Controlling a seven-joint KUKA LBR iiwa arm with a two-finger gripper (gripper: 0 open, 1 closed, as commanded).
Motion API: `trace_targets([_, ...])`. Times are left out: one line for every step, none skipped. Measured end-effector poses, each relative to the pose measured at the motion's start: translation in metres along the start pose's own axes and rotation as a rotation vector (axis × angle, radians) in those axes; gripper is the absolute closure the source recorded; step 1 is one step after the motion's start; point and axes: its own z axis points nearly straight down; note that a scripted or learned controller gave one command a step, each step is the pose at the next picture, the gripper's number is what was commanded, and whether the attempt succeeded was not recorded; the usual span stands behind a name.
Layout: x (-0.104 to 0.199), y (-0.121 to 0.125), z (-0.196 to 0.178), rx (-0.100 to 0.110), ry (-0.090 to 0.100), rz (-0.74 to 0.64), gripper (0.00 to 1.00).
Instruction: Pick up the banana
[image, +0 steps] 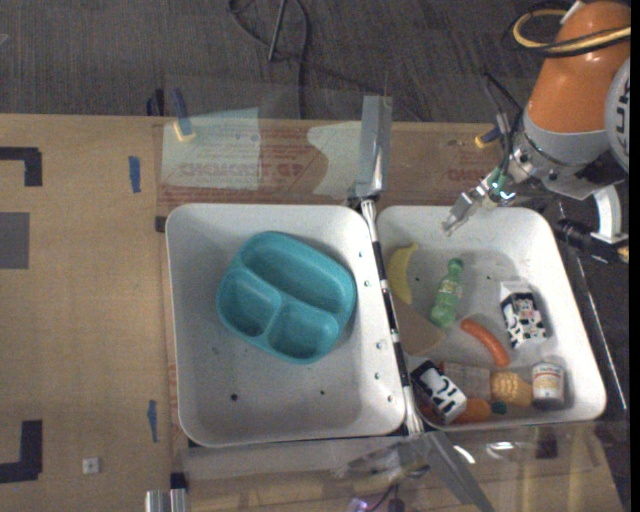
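The gripper (468, 208) hangs over the far rim of the right bin (580, 300), nothing between its fingers; whether they stand apart or together I cannot tell. The banana (401, 272) lies against that bin's left wall, well apart from the gripper. Just beside it lies a green bottle (447, 293), then an orange carrot (485, 342) and a cow-patterned carton (523, 317). The left bin (200, 400) bears a teal divided plate (287, 295)

Arm (580, 80) cut off by top and right edges.
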Motion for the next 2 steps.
trace_targets([-0.047, -0.02, -0.062, 0.0, -0.002, 0.18, 0.0])
trace_targets([-0.01, 0.0, 0.033, 0.003, 0.002, 0.115, 0.0])
